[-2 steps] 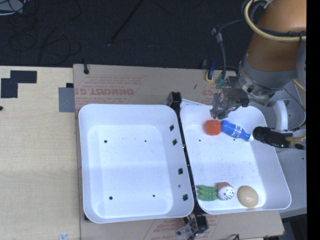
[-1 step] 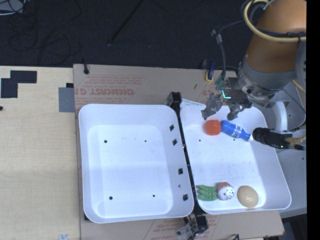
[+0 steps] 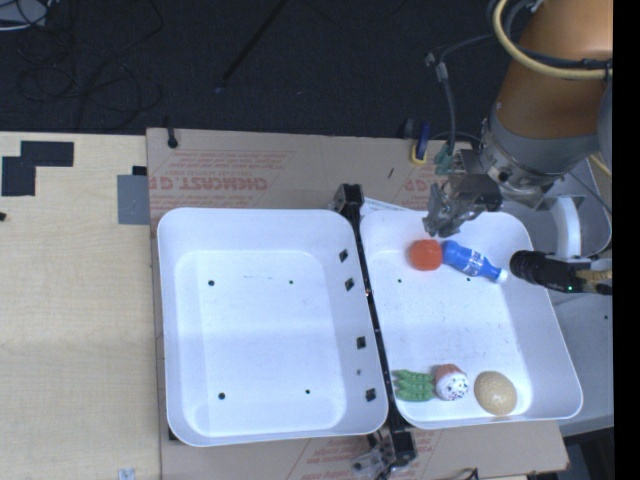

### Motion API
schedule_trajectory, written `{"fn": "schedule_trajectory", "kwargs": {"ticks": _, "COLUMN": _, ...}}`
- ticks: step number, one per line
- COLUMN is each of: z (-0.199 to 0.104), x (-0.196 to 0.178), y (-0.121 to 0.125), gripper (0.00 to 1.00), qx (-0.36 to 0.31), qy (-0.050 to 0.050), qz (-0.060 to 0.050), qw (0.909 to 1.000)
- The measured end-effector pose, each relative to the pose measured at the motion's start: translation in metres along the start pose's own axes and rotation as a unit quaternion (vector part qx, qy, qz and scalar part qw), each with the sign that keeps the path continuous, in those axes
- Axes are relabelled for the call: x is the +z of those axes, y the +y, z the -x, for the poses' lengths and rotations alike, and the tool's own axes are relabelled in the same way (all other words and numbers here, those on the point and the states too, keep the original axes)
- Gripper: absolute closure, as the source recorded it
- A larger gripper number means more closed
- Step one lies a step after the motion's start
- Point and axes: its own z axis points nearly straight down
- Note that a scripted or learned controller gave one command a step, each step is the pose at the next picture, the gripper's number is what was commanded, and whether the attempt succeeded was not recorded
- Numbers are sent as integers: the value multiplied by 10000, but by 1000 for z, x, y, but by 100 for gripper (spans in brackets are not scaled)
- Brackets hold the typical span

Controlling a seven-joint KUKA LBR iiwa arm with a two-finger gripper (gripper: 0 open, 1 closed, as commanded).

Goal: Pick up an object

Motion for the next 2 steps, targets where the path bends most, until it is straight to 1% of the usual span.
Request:
{"fn": "schedule_trajectory", "kwargs": {"ticks": 1, "z": 0, "x": 0, "y": 0, "gripper": 0, "qx": 0, "qy": -2, "qz": -4, "qw": 10000}}
{"fn": "schedule_trajectory", "kwargs": {"ticks": 2, "z": 1, "x": -9, "y": 0, "gripper": 100, "qx": -13, "qy": -1, "qz": -13, "qw": 10000}}
